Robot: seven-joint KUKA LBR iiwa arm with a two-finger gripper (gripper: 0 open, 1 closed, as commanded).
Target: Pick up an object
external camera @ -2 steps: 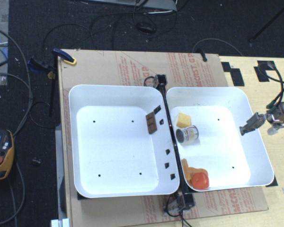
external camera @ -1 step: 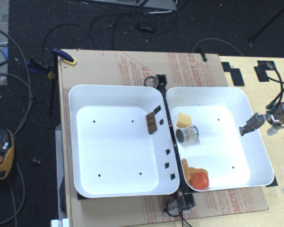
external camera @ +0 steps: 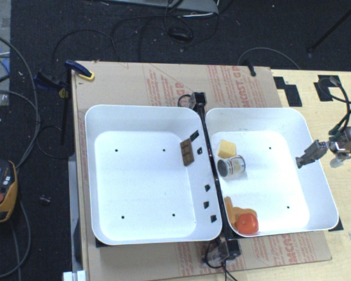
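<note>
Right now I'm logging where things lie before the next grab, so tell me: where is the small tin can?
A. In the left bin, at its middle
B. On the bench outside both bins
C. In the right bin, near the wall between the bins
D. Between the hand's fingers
C. The tin can lies on its side in the right bin, close to the dividing wall, just below the yellow block, far from the hand.

Tool hovers at right bin's edge, can well apart.
</note>
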